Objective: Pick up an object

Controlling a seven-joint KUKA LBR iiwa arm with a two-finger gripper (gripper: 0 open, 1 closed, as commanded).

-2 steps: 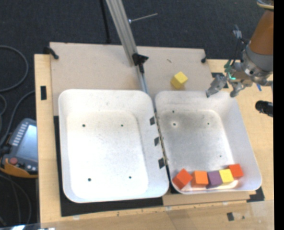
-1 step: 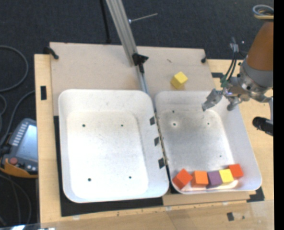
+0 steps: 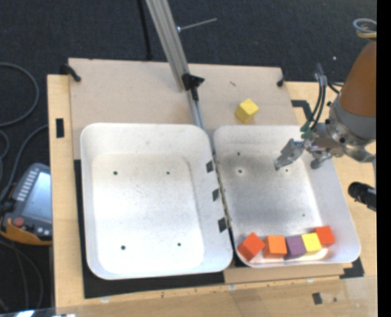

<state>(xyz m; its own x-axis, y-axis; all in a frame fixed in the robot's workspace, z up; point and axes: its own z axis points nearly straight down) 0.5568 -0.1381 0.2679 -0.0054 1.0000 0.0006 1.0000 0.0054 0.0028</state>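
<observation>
Several cubes lie in a row along the front edge of the right bin: a red-orange cube, an orange cube, a purple cube, a yellow cube and another red-orange cube. A second yellow cube sits on the bench behind the bins. My gripper hangs over the right bin's back right part, well behind the row. It is open, with nothing between its fingers.
The left bin stands beside the right one. A slanted metal rail rises from the bench at the back, between the bins. A teach pendant and cables lie on the floor to the left.
</observation>
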